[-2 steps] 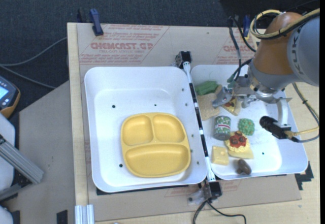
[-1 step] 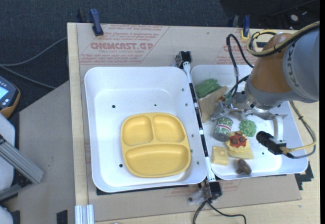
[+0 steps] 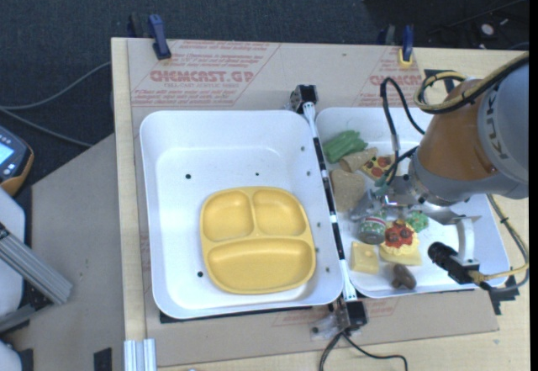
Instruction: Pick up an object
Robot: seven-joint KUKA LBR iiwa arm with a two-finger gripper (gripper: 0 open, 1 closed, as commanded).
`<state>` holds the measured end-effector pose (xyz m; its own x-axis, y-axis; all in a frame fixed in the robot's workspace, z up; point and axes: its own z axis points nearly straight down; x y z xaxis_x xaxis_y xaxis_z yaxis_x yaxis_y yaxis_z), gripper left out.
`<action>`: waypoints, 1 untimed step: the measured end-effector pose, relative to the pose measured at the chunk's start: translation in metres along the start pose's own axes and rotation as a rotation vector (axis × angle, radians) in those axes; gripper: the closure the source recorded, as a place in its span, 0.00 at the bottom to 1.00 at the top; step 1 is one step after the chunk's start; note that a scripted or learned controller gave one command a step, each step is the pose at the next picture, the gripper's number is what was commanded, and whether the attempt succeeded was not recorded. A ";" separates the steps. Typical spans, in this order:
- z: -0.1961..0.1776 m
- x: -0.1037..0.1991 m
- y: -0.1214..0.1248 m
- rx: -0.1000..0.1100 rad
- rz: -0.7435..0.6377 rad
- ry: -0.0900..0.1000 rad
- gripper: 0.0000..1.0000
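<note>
**Arm low over the toy-filled right bin**

The surface [image 3: 210, 79] is covered by a brown protective sheet printed in red with "CHEMCAST GP" in large letters, repeated toward the upper right; the smaller red lines around it are too fine to read. Two blue clamps [image 3: 157, 34] grip its far edge.

The left bin [image 3: 168, 151], in the centre of the frame, holds a yellow divided plate [image 3: 255, 239] with three compartments, lying flat in its lower half.

The right bin [image 3: 496, 256] holds a cluster of small toy foods: a green leafy piece [image 3: 343, 145] at the upper left, a pizza-like slice [image 3: 376, 164] just below it, a yellow cheese-like block [image 3: 365, 259], a yellow piece topped with red [image 3: 400, 243] beside it, and a brown lump [image 3: 403, 277] near the lower rim.

The grey arm, with its orange band [image 3: 450, 142], comes in from the right of the frame. Its tool [image 3: 378, 203] sits low among the toys at the middle of the right bin; whether it is released or clenched cannot be told. Black cables loop above the wrist.
</note>
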<state>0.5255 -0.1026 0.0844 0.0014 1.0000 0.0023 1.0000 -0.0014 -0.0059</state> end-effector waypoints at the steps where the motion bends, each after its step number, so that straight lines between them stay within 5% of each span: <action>1: -0.001 -0.021 0.078 -0.012 -0.004 -0.006 0.00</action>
<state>0.6031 -0.1236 0.0851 -0.0022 1.0000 -0.0034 1.0000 0.0022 0.0062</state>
